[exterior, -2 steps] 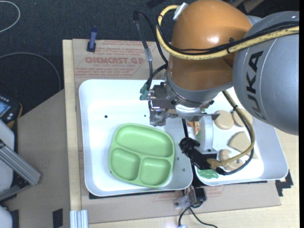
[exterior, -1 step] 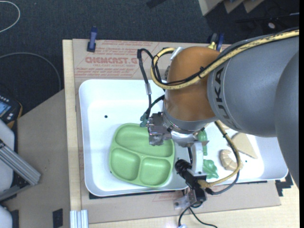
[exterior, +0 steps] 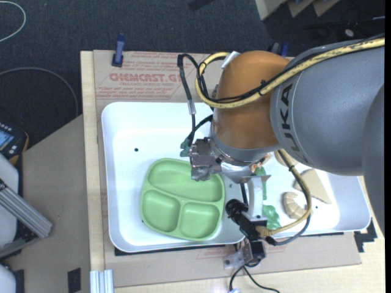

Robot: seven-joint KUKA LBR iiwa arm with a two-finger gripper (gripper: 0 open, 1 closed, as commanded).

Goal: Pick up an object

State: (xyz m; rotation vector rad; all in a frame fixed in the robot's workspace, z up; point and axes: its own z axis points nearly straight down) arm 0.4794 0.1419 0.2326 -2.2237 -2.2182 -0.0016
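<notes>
A light green divided plate [exterior: 182, 205] lies in the left bin [exterior: 122, 163], towards its front right. In the right bin [exterior: 348, 218] lie a tan wedge-shaped piece [exterior: 314, 185], a small beige curved piece [exterior: 293, 204] and a green item [exterior: 269, 215] beside the wall between the bins. The arm's orange band [exterior: 244, 102] and grey wrist cover most of my gripper [exterior: 244, 177]. It hangs low over that wall, just right of the plate's rim and above the green item. I see nothing held in it.
Black and yellow cables loop around the wrist and hang down to a black connector [exterior: 239, 215] at the front rim. The bins rest on a brown board [exterior: 140, 72] with red lettering. The large grey arm [exterior: 336, 96] hides much of the right bin.
</notes>
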